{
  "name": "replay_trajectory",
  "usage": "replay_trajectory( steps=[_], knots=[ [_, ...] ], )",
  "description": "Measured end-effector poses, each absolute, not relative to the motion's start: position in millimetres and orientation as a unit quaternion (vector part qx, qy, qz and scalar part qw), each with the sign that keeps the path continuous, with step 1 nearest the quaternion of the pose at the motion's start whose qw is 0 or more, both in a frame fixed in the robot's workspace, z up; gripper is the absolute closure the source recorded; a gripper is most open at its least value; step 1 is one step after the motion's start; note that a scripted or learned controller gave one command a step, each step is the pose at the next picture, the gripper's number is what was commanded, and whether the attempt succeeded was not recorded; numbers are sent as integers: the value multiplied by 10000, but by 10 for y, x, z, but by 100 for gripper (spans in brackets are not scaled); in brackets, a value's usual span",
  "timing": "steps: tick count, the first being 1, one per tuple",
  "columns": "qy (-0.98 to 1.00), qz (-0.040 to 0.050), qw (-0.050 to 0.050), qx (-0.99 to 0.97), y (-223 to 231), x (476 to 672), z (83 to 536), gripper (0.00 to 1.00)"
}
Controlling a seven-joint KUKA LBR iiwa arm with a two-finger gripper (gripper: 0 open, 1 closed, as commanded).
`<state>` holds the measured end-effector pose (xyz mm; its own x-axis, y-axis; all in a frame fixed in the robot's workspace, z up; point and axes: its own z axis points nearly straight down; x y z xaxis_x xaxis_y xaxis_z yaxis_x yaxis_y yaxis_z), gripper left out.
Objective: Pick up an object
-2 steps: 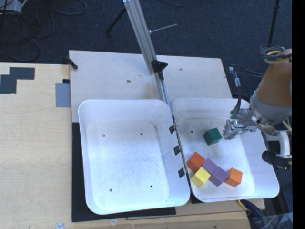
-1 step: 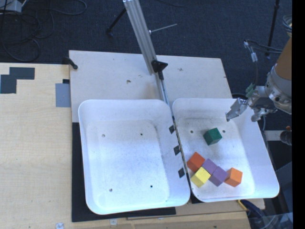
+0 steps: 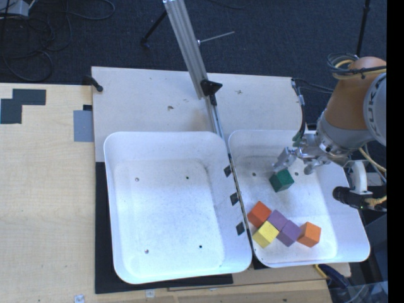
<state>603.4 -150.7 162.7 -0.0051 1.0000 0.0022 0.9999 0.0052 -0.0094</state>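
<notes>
Two shallow white bins sit side by side on the bench; the left bin (image 3: 126,163) and the right bin (image 3: 350,245) meet along a shared edge marked by small black clips. The arm (image 3: 353,106), grey with an orange band, reaches in from the right over the far part of the right bin. Its gripper (image 3: 291,161) hangs low above the bin floor, just beside and slightly far-right of a green cube (image 3: 281,180); the cube lies tilted on the bin floor, not between the fingers as far as the view shows. Whether the gripper is apart or together cannot be told at this size. Nearer in the same bin lies a tight cluster of blocks: an orange cube (image 3: 259,213) at left, a yellow cube (image 3: 266,233) near it, a purple block (image 3: 284,227) touching both, and a second orange cube (image 3: 309,234) at the right end. A slanted aluminium rail (image 3: 189,49) rises from the far side of the bench between the bins.
</notes>
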Motion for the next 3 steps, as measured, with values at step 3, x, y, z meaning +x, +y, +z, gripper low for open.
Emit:
replay_trajectory(
  steps=[3],
  knots=[
    [-7069, 30, 37, -7073, -1555, 6662, 967, 0]
  ],
)
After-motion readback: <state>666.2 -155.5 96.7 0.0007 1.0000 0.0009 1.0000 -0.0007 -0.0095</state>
